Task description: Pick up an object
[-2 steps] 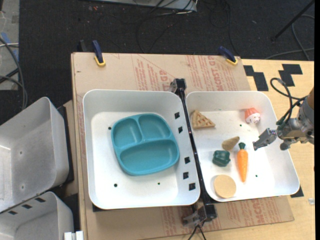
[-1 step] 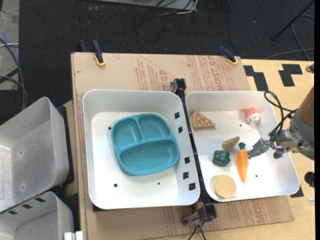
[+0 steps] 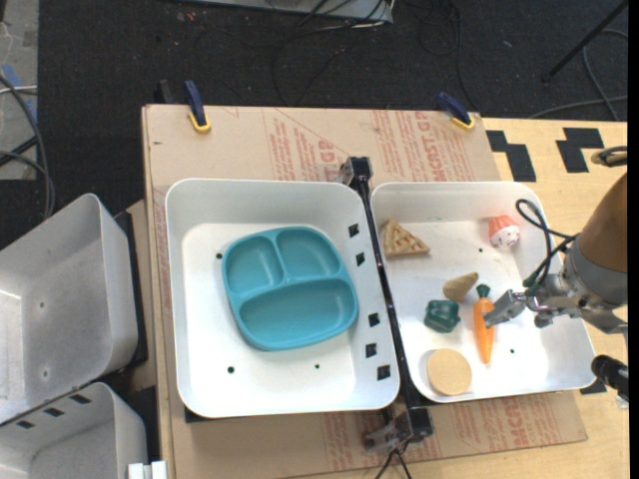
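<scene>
The right bin (image 3: 559,362) holds several small items: an orange carrot (image 3: 483,332), a dark green piece (image 3: 440,315), a tan lump (image 3: 460,286), a round tan disc (image 3: 448,371), a waffle-patterned wedge (image 3: 402,239) and a pink-and-white piece (image 3: 505,234). My gripper (image 3: 507,306) reaches in from the right, low over the bin floor. It sits just to the right of the carrot's green top, very close to it. Nothing is seen lifted off the bin floor.
The left bin (image 3: 190,267) holds a blue divided plate (image 3: 291,287). A black divider (image 3: 377,287) runs between the bins. A black cable (image 3: 539,238) loops above the wrist. White tubs (image 3: 50,297) stand at the far left of the bench.
</scene>
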